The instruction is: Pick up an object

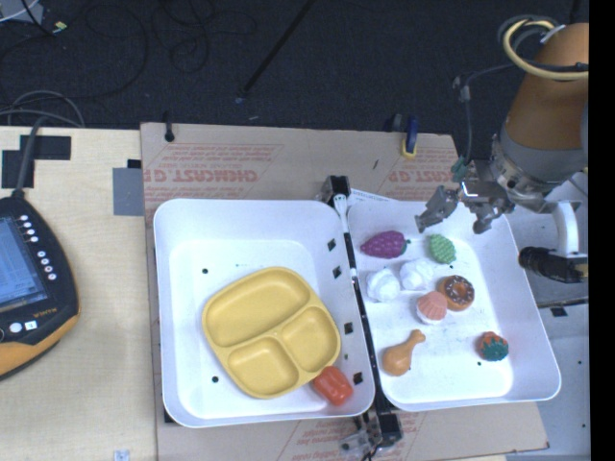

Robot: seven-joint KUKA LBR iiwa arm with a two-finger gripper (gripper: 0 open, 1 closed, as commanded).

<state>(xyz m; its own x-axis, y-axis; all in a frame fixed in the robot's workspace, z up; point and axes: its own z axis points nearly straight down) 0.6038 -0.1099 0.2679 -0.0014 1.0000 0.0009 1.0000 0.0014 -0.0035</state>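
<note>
My gripper (459,210) hangs over the far edge of the right bin (524,349), open, with nothing between its spread fingers. Just below it lies a green ridged toy (442,249). To that toy's left is a purple grape bunch (383,245). Two white lumps (400,279) sit in the middle of the bin. Beside them are a pink shell (432,306) and a chocolate donut (456,291). Nearer the front lie an orange drumstick (404,351) and a small green and red toy (493,347).
The left bin (183,257) holds a yellow divided plate (271,330) with a red-orange toy (332,385) at its front right corner. A black divider rail (348,286) separates the bins. A teach pendant (24,277) lies at the far left of the bench.
</note>
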